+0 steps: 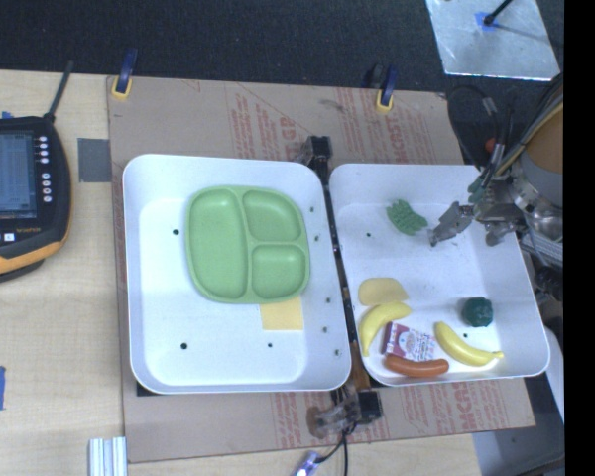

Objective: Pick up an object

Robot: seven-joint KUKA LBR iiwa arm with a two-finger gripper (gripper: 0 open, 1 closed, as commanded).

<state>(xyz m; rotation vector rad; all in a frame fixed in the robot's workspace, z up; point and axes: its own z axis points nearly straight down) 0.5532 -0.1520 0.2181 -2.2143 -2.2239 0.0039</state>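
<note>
The gripper (468, 223) hangs over the right bin (362, 191), fingers spread, nothing between them. Just left lies a bumpy green leaf (407, 216). Nearer: a dark green lump (477, 311), two smooth bananas (466, 346) (381, 322), a red sausage (416, 367), a red carton (409, 342), writing unreadable. The left bin (144, 276) bears a glossy green plate (247, 243).

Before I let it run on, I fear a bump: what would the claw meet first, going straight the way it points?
Likely the green leafy toy: the claw points leftward toward it, though height above the right bin is unclear.
</note>
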